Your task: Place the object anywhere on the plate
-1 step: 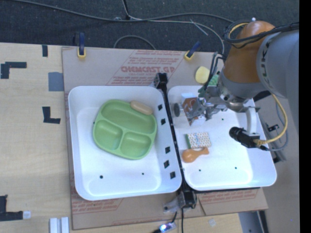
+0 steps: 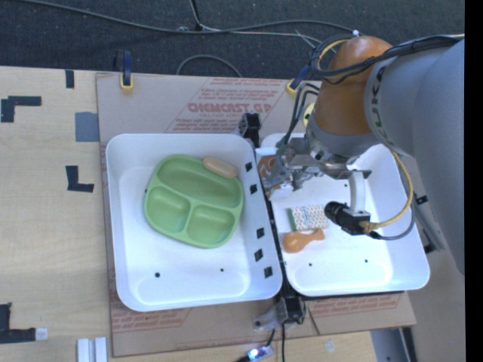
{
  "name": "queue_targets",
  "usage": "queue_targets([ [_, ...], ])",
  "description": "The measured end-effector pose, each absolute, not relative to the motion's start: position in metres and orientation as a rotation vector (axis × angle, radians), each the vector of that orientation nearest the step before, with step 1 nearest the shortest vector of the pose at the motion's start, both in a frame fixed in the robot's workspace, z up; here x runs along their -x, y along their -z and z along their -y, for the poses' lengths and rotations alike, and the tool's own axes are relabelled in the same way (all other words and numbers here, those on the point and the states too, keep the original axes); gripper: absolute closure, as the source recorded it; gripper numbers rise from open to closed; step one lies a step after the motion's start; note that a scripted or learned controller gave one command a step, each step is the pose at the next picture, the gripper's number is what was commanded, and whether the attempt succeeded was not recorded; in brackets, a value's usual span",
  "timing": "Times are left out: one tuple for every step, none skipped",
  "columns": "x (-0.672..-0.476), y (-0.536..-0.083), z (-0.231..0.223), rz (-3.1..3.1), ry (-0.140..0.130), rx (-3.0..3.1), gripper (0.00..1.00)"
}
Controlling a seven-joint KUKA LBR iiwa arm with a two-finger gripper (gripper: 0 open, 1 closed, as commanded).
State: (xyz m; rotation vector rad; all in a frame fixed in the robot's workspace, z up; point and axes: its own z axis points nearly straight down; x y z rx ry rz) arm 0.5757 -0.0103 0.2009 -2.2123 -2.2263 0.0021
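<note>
Your hand sits at the right bin's upper-left; the plate lies leftward. Its grip I cannot tell.

Red print runs across the brown cardboard sheet that lies under the two white bins. The largest line reads roughly "CHEMCAST GP", upside down and slanted from this camera. Smaller red lines above and below it are too blurred to read.
</note>
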Motion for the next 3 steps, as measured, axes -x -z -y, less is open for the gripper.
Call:
queue_targets([
  [-0.570, -0.199, -0.038, 2.226, -0.002, 2.212, 1.00],
  [-0.563, -0.217, -0.089, 2.229, 0.001, 2.212, 1.00],
  [-0.560, -0.230, -0.139, 2.228, 0.000, 2.212, 1.00],
])
